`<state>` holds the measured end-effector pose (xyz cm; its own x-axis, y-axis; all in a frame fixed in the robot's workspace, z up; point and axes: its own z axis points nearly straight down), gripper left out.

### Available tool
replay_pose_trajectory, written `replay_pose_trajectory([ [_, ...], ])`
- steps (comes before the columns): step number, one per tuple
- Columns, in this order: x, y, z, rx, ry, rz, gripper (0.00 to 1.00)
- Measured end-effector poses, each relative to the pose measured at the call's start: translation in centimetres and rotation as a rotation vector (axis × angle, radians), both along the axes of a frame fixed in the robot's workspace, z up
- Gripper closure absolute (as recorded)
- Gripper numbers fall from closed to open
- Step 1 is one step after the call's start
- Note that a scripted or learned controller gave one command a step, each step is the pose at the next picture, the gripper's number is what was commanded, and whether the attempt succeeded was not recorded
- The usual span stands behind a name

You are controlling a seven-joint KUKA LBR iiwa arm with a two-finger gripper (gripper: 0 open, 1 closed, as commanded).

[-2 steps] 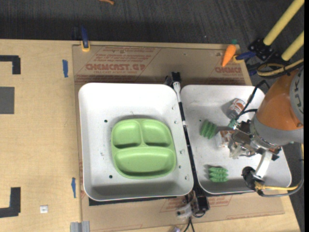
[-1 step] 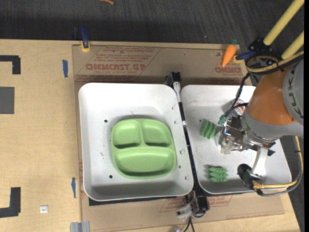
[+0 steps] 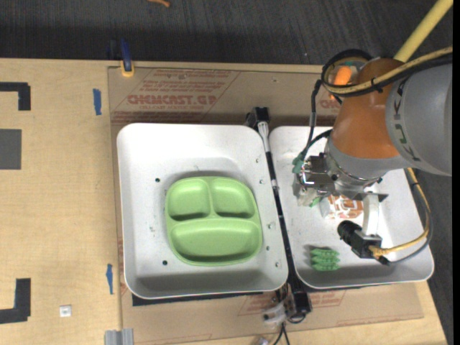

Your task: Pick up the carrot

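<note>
Nearest the camera, at six o'clock in the right bin [image 3: 417,268], lies a small green ridged toy [image 3: 323,258], and at nine o'clock from it the left bin [image 3: 136,192] holds a green divided plate [image 3: 213,218]. My gripper [image 3: 338,205] hangs over the middle of the right bin, above something orange and white that I take for the carrot [image 3: 350,208], though it is mostly hidden. Beyond both bins the worktop [image 3: 57,192] runs toward twelve o'clock.
</note>
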<state>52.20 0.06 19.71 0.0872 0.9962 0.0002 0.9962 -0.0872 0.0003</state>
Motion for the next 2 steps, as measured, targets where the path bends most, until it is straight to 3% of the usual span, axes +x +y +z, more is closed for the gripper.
replay_pose_trajectory([
  [1, -2.0, 3.9, -1.3, 0.001, 0.004, 0.075, 1.00],
  [2, -3.5, -3.4, -1.3, 0.001, 0.002, 0.208, 1.00],
])
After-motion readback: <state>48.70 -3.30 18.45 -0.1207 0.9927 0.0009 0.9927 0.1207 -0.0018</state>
